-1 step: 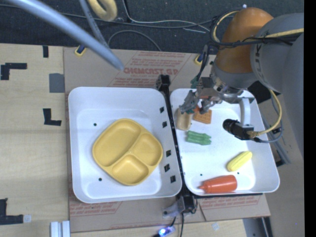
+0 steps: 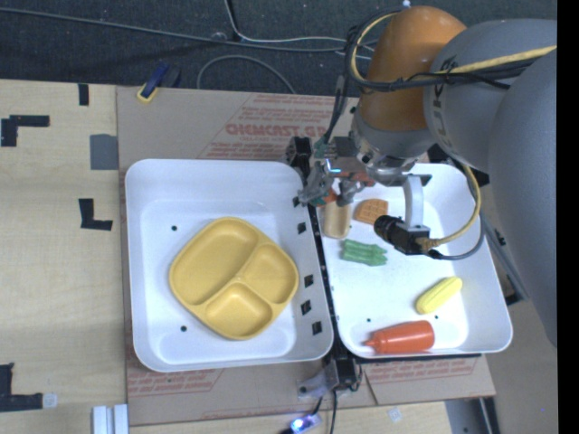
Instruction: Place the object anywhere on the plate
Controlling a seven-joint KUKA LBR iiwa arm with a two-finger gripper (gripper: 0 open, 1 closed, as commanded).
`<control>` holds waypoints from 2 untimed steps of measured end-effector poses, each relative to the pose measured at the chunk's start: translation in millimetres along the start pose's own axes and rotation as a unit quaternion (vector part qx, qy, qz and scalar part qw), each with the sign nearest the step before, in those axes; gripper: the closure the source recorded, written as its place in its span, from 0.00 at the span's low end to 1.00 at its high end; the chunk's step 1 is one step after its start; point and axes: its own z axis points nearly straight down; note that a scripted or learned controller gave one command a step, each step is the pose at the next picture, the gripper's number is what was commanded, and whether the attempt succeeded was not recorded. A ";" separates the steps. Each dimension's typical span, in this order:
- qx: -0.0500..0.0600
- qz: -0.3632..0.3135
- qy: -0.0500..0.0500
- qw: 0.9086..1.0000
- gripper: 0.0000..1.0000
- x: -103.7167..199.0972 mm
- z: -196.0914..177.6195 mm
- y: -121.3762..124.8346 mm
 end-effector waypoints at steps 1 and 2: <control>0.001 0.000 0.000 1.000 1.00 52.8 12.1 -9.8; 0.000 0.000 0.000 1.000 1.00 103.7 3.9 -7.5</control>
